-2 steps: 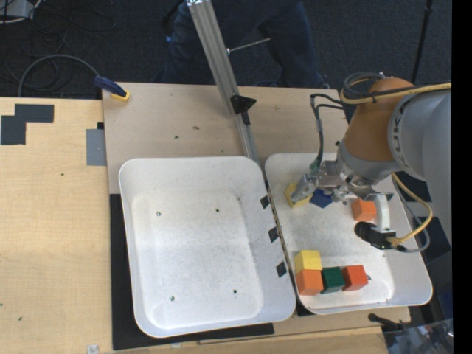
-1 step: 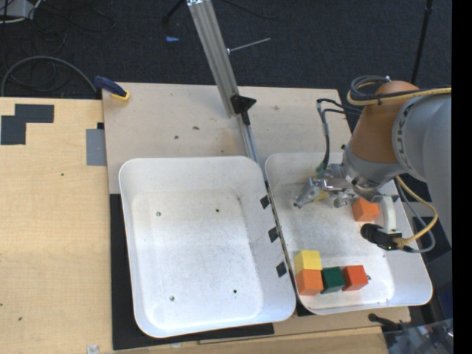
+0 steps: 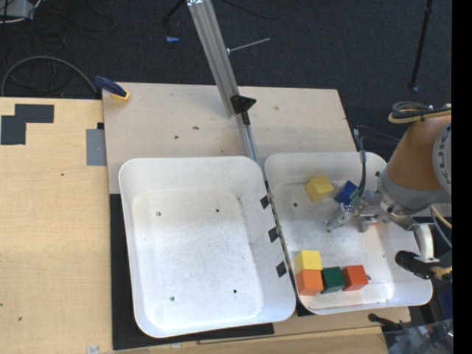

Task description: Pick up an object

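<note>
Looking down at the bench, you've got two white bins side by side: the left bin (image 3: 147, 198) has only dark specks on its floor, and the right bin (image 3: 398, 290) holds all the blocks. Your arm (image 3: 417, 164) comes in from the right edge, orange band showing, and the gripper (image 3: 352, 214) sits low inside the right bin toward its back half. A blue block (image 3: 345, 192) is right against the gripper's upper side, touching or nearly so; you can't tell from this angle whether it's actually between the fingers, and how wide they're spread isn't readable either, too small and cluttered. A yellow block (image 3: 319, 188) lies just left of the blue one, apart from the gripper. Near the front wall sits a tight cluster: a second yellow cube (image 3: 308, 259), with an orange cube (image 3: 309, 280), green cube (image 3: 332, 279) and red-orange cube (image 3: 355, 276) in a row, touching.
</note>
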`<move>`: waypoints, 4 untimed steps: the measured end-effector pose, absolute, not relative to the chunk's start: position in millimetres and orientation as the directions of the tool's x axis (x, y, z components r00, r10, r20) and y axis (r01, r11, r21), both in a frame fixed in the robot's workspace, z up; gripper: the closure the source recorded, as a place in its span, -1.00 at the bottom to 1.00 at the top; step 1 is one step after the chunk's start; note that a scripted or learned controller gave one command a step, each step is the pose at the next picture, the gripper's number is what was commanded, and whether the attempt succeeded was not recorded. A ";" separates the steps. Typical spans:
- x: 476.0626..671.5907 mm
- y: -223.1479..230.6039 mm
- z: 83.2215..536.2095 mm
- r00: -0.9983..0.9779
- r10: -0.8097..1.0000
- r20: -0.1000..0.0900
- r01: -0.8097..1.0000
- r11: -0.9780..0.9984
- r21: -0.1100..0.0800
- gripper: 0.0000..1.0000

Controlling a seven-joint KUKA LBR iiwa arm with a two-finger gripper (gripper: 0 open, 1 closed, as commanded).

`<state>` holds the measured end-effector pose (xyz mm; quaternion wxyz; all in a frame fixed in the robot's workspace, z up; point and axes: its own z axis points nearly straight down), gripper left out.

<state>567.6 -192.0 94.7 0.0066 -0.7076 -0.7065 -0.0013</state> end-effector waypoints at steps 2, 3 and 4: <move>620.6 -148.4 100.8 -0.003 1.000 0.001 1.000 0.003 -0.003 1.00; 651.3 -207.4 138.5 0.003 1.000 -0.004 1.000 -0.003 0.004 1.00; 602.7 -150.6 91.2 -0.002 1.000 -0.002 1.000 0.002 0.002 1.00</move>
